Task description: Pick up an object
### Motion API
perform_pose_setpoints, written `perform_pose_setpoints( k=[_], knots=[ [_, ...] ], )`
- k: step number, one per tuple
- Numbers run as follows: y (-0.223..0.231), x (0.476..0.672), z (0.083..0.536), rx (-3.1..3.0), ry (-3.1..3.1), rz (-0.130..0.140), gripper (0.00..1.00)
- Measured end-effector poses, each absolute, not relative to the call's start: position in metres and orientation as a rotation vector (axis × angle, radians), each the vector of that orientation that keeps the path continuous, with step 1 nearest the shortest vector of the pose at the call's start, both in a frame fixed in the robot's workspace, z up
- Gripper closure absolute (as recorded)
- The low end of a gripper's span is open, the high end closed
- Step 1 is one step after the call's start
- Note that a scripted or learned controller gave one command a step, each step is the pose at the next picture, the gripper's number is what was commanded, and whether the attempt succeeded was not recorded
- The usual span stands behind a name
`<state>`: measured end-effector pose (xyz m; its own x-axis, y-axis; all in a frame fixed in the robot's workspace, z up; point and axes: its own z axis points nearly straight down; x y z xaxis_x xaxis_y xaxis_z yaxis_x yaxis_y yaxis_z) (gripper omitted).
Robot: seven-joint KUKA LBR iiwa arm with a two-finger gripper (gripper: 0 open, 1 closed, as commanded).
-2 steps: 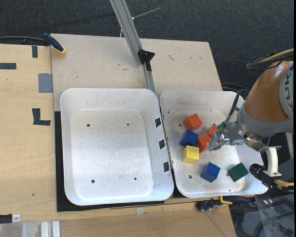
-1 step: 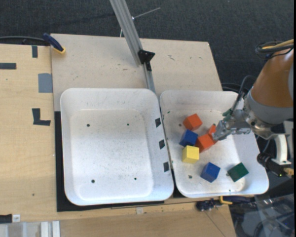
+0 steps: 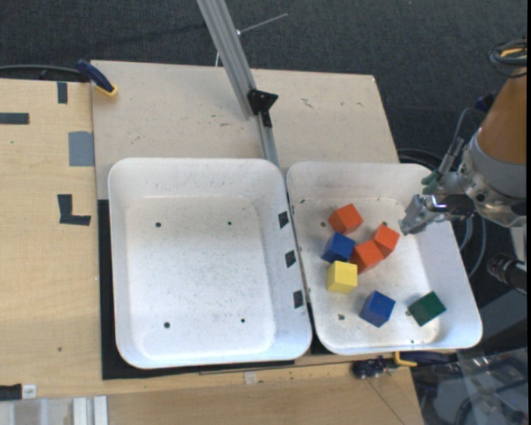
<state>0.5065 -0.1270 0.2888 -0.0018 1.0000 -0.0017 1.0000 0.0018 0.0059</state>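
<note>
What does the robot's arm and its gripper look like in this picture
The arm is grey with a broad orange band above the wrist. Thin dark cables run beside it, with a yellow-tipped one near the top. The gripper is a small metallic silver piece, with a bit of green where it joins the wrist.

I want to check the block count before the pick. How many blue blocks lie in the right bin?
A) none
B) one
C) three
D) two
D: one blue block sits beside the yellow block, and a second blue block lies nearer the front of the right bin.
</note>
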Motion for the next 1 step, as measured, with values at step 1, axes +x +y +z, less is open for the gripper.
perform_pose_setpoints(
  k=[1],
  knots=[
    [-0.0786,0.5170,0.2692,2.218,2.229,-0.002,1.00]
  ],
)
